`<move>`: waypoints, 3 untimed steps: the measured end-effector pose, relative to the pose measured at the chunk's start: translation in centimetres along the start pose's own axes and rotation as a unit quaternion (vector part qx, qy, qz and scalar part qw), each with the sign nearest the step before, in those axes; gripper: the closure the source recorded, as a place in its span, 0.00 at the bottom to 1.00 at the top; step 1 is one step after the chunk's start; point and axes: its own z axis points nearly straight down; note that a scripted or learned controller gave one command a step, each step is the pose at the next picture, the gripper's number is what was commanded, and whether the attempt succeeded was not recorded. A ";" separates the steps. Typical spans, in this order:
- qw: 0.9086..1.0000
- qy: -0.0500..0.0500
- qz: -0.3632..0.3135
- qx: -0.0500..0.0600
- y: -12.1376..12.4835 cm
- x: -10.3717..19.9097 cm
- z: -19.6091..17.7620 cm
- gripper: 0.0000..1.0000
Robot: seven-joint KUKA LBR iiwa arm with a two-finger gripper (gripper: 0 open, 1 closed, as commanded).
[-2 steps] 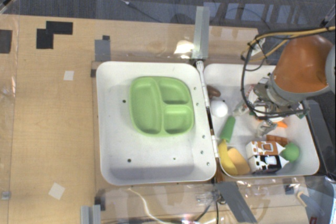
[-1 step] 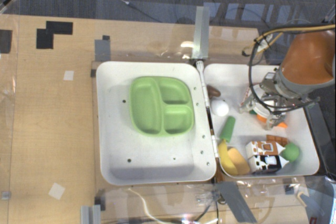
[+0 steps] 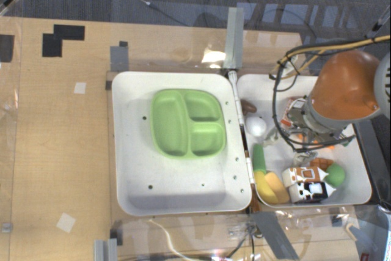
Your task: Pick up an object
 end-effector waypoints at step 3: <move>0.987 0.003 0.161 -0.002 -4.2 -3.3 0.3 0.00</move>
